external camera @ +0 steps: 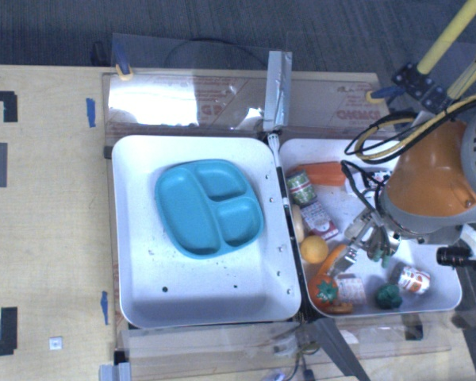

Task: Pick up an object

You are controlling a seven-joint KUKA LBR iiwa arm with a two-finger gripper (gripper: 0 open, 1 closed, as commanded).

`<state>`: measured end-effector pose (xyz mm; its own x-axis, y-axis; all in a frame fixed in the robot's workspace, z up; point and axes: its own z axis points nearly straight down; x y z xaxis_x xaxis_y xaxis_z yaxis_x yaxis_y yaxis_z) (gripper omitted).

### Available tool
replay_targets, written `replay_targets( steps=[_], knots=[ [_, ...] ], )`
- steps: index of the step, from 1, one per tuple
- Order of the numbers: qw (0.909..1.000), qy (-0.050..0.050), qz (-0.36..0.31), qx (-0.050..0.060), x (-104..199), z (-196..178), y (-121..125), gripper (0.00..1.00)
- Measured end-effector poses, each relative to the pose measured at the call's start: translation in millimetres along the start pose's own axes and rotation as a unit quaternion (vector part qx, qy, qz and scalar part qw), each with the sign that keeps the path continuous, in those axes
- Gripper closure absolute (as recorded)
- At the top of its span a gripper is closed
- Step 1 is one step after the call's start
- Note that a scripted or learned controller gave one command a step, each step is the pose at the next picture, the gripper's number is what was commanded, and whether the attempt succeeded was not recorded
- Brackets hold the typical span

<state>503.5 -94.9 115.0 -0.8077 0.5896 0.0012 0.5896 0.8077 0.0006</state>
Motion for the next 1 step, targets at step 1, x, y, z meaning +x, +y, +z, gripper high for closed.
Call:
replay_targets(
  steps=[1],
  knots=[
    [1.0, -0.001, 0.001, -0.001, -1.2, -9.2, 0.7, 1.0]
  ],
)
